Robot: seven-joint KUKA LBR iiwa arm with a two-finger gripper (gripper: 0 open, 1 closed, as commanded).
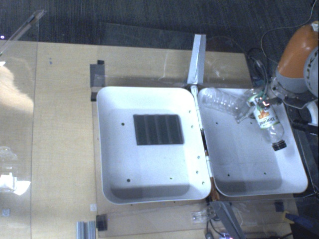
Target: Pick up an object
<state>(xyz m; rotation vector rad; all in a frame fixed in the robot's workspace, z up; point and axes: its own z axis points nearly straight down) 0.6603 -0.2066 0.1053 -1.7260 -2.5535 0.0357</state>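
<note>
The end effector (262, 99) sits low over the far right corner of the right-hand shallow white plastic bin (249, 180), hung from the grey arm with its orange band (295, 54) that reaches in from the right. Whether it is open or closed I cannot tell; the dark hardware blurs into what lies under it.

Just beneath and beside it lies a small clear plastic bottle with an orange-and-white label and a dark cap (269, 123), on its side along the bin's right wall, cap pointing toward the near edge. A second, larger clear plastic bottle (224, 102), crumpled and nearly colourless, lies along the far wall of the same bin, its end close to the end effector.

By my reading this is the approach or closing stage of a pick (nothing looks lifted off the bin floor). The next move calls for a firm close on one bottle, then a straight lift.

The left-hand white bin (114, 133) holds a dark ribbed rectangular block (158, 129) near its middle. Both bins rest on a pale wooden desk (60, 133), with dark carpet (124, 4) beyond its far edge.
</note>
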